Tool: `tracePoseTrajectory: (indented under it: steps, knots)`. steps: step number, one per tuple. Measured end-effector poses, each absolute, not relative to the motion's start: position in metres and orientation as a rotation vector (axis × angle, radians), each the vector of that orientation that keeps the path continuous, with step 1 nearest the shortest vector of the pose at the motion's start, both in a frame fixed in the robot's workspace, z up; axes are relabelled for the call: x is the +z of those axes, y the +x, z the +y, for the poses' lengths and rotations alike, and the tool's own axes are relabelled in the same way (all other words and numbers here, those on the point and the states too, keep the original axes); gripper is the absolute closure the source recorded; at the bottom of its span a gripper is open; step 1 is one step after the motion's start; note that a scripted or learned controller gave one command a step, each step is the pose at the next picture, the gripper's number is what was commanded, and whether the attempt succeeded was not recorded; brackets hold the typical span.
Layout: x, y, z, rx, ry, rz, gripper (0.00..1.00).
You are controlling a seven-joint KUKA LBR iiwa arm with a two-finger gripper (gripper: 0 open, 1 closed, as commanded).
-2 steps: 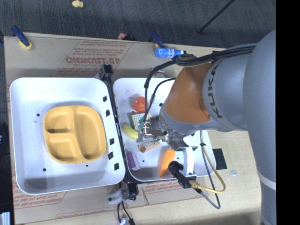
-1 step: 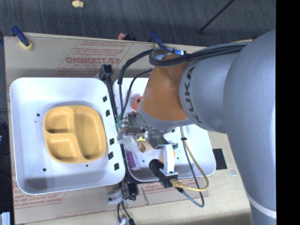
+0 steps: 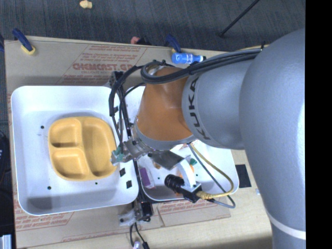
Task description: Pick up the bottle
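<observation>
Since my hand (image 3: pixel 158 162) hangs low in the right shallow white bin (image 3: pixel 228 176), tucked under my own grey wrist, I cannot tell whether it is apart or together. I judge this the closing-in step. What I take for the small purple and white bottle (image 3: pixel 145 178) lies just beside the hand, near the bin's left wall, and I cannot see it gripped. Next I must centre over it and clamp without catching that wall. Further out, a yellow three-compartment plastic tray (image 3: pixel 83 147) sits in the left white bin (image 3: pixel 21 139), no obstacle. A blue-handled clamp (image 3: pixel 22 39) grips the cardboard-lined surface (image 3: pixel 78 61).
</observation>
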State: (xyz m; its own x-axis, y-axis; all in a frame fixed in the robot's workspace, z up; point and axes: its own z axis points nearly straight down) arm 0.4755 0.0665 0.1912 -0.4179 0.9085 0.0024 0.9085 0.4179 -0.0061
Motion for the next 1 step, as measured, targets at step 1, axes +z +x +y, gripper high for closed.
tracePoseTrajectory:
  steps: [1]
  knots:
    - [0.1914, 0.4761, -0.0121, 0.004, -1.670, -2.655, 1.00]
